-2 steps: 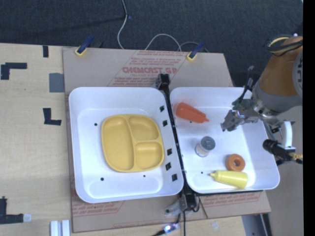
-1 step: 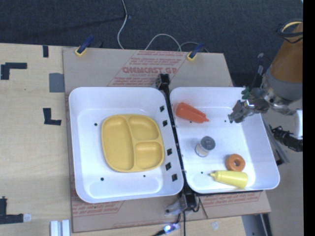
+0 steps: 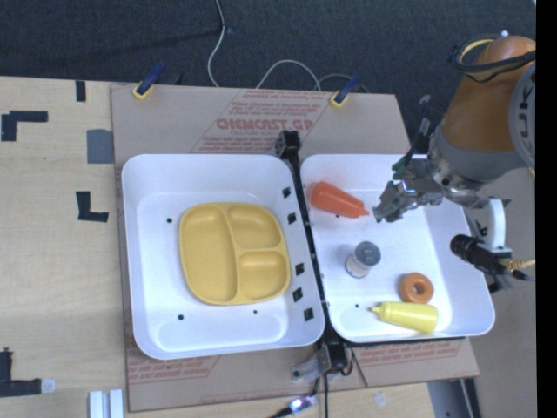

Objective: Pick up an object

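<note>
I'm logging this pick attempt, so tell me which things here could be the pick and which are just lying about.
Job:
claw, over the right bin
carrot, nearest the claw
small jar
donut
yellow bottle

Lying about:
yellow tray in the left bin
clamps on the cardboard
cable

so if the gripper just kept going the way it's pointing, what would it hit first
Most likely the orange carrot-shaped toy. The gripper points toward the view's left, in the right bin, and the toy's narrow tip lies just ahead of it. Height is hard to judge, so it could pass above.
</note>
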You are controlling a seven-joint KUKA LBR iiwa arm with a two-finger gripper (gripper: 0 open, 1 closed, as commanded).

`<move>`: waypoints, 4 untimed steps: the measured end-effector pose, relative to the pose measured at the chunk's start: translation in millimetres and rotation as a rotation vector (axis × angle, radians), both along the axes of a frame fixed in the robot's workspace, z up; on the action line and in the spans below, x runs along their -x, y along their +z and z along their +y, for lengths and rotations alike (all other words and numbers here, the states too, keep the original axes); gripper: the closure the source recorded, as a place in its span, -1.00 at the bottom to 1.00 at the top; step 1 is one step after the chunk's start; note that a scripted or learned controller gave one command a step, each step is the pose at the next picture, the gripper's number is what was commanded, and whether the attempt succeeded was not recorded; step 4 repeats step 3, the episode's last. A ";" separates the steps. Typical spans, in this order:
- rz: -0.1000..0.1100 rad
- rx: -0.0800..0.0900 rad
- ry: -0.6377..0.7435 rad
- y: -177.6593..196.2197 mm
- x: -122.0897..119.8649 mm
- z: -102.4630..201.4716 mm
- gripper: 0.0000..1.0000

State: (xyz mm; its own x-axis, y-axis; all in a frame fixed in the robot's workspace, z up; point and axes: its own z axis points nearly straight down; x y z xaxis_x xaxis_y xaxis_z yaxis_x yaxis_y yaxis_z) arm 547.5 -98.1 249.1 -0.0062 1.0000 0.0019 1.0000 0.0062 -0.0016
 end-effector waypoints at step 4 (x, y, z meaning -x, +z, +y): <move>0.003 0.001 -0.001 -25.8 43.9 148.9 1.00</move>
